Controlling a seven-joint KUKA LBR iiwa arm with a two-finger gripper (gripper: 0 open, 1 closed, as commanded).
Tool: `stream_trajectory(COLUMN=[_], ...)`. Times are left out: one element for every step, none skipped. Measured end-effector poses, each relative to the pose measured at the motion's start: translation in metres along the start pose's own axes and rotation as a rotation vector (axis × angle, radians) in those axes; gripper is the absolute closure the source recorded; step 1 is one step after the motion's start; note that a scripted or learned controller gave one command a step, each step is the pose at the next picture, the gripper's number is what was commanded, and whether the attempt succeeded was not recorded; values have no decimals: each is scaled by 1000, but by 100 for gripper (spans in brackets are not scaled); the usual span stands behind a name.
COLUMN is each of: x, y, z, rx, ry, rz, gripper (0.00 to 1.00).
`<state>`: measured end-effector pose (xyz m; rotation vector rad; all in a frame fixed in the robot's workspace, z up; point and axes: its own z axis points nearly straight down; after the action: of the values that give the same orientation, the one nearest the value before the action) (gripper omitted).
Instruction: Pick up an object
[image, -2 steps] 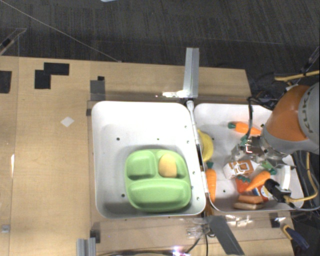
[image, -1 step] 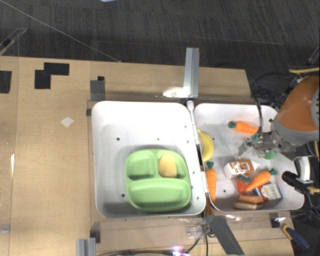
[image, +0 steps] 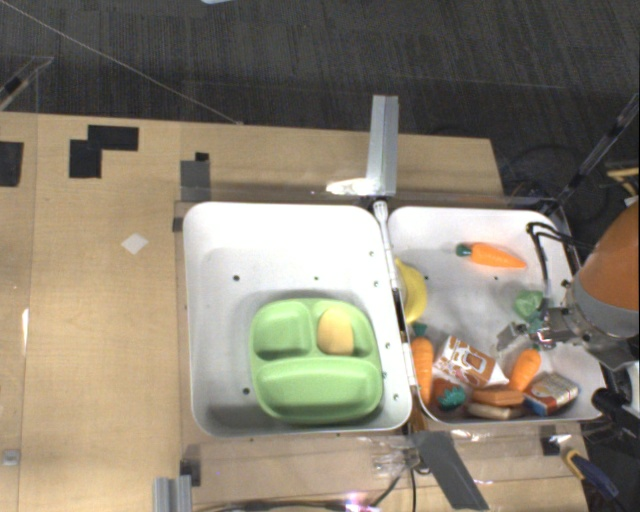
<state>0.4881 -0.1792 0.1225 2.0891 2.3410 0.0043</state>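
In the camera view, the right bin (image: 440, 235) held a jumble of toy food, and the piece closest to the gripper (image: 530, 335) was a short orange carrot (image: 524, 370), stubby and smooth, lying tilted near the bin's front right corner. It lay just in front of the gripper, apparently touching or nearly touching its lower edge, with no part of it clearly caught by the pincer; whether the pincer was spread or pressed together could not be told from this angle. A small green piece (image: 528, 303) lay just behind the gripper. Beside the short carrot were a printed snack packet (image: 465, 362) to its left and a small box (image: 552, 393) to its right. A longer carrot (image: 490, 256) lay well apart near the back of the bin, and a yellow banana (image: 412, 290) rested against the dividing wall. The left bin (image: 230, 260) carried a green divided plate (image: 310, 385) with a yellow-orange fruit (image: 337, 330) in one compartment.
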Motion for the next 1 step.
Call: stream_trajectory(x=[26], y=[71], z=[8], rx=[0], ry=[0], rz=[-63], gripper=[0])
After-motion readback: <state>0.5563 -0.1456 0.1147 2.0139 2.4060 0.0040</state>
